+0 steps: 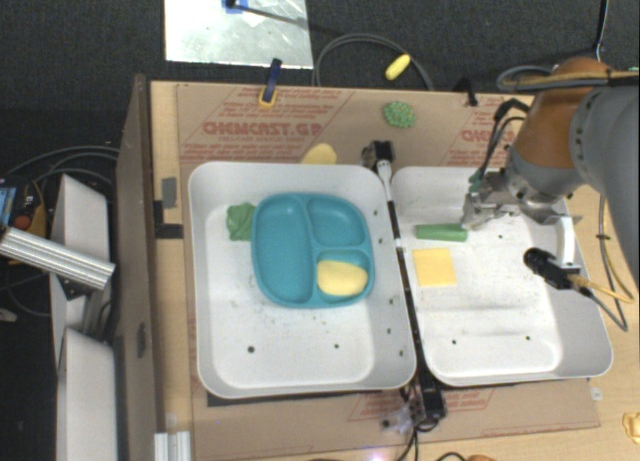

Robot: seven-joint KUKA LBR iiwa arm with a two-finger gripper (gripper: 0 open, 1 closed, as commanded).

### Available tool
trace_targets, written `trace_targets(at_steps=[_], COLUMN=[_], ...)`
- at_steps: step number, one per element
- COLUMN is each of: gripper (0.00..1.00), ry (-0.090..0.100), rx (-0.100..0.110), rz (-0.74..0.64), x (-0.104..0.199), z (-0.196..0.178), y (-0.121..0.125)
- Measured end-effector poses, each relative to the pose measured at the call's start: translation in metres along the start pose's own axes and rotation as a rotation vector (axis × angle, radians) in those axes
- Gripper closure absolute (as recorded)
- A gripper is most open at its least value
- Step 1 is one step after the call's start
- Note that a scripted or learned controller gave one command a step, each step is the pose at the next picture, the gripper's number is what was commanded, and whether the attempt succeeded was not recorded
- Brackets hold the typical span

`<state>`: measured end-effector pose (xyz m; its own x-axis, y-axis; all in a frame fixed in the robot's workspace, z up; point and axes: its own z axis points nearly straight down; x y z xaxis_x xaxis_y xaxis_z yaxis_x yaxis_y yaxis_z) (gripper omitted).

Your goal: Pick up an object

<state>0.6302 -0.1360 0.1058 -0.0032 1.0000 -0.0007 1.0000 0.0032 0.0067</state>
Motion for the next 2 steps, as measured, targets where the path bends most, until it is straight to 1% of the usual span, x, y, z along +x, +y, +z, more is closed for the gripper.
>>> trace_targets(at_steps=[2], gripper=[1.0], ry=[0.001], rx=[-0.005], rz=[-0.003], x=[0.001], z=[-0.022], y=[0.002])
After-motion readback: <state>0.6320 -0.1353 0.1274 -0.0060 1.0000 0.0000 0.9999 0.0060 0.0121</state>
